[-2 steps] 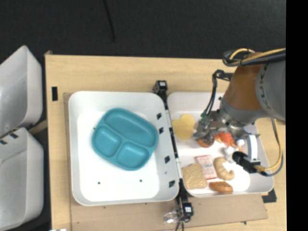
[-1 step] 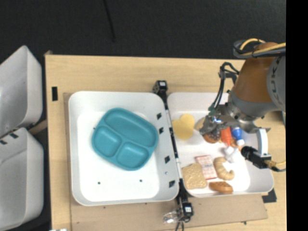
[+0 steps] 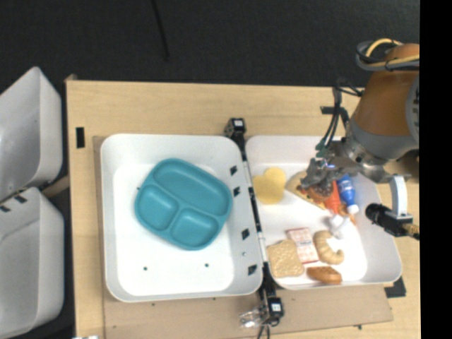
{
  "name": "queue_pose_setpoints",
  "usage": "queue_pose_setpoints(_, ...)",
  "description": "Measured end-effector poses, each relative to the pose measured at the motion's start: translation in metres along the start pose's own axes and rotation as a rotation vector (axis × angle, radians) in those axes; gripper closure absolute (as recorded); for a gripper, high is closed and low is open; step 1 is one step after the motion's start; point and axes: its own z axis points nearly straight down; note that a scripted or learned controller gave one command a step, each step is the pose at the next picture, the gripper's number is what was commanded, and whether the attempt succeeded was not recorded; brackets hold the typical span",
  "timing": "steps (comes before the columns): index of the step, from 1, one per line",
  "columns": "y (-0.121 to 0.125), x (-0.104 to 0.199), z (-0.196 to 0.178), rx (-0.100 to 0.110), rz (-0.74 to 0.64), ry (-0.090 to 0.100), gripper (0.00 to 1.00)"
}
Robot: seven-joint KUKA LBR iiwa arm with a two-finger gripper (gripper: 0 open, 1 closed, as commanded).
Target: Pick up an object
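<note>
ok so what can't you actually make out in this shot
- Gripper, camera view: too small and dark against the clutter to tell whether the fingers are open or shut, or whether they hold anything.
- Orange item under the gripper: partly covered by the gripper and the blue bottle, so what it is stays unclear.
- Small pink packet: print too small to read.
- Arm: cut off by the right edge.

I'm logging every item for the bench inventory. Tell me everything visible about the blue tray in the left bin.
The blue tray is a teal, rounded-corner dish that looks like plastic, divided into three compartments: one large and two smaller. It lies flat and right side up, turned at a slant, near the middle of the left bin, resting on the bin's white floor. Its compartments hold nothing, and nothing else touches it.
</note>
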Motion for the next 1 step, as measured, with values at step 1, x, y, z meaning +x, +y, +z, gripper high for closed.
queue_pose_setpoints(1, 0.0074, 0.0605, -0.0034, 0.004, -0.006, 0.003, 1.00)
